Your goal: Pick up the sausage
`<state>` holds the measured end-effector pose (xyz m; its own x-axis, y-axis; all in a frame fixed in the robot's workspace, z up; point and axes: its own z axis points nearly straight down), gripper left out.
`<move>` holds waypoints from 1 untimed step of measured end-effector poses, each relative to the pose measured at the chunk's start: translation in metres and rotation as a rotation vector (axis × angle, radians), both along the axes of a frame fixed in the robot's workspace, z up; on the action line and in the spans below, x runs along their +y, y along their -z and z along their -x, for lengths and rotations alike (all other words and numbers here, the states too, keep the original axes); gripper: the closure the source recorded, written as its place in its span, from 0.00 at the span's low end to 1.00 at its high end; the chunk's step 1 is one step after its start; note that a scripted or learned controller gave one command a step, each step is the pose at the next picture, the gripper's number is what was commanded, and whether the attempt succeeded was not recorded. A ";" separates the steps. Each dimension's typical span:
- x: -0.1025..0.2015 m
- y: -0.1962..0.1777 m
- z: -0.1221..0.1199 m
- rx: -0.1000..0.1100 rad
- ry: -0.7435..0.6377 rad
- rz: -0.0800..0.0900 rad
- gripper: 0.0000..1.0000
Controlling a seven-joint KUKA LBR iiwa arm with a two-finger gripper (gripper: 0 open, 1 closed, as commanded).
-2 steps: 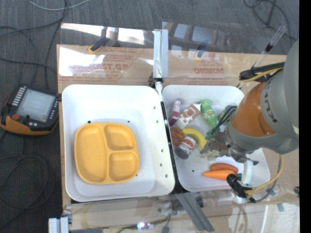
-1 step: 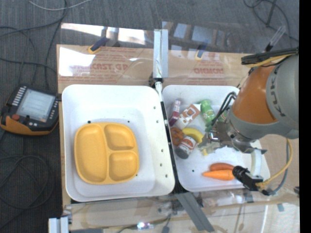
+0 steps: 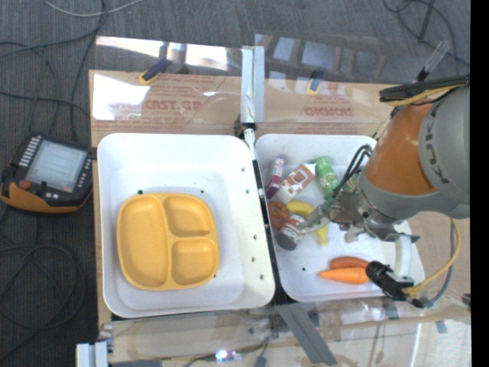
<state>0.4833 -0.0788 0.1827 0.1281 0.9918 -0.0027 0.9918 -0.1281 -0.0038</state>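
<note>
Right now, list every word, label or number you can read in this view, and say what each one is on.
Clear sheet behind the left bin: pale mirrored lettering, too faint to read for certain.
Clear sheet behind the right bin: same kind of lettering, blurred.
Small packages in the right bin: print too small to read.
Pendant screen: nothing legible.

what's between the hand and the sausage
A yellow banana lies against the brown sausage's right side, partly between it and the hand. A grey can crowds it from below.

Two white bins point(image 3: 229, 147) point(image 3: 267, 145); one yellow tray point(image 3: 166, 240); two carrots point(image 3: 345, 263) point(image 3: 344, 276); one handheld controller point(image 3: 47, 173).
</note>
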 end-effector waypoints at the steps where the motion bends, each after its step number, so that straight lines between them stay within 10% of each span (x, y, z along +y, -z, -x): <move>1: -0.034 0.094 -0.004 -0.014 -0.018 -0.001 0.00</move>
<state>0.4871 -0.1130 0.0890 0.1104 0.9939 0.0003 0.9938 -0.1104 0.0102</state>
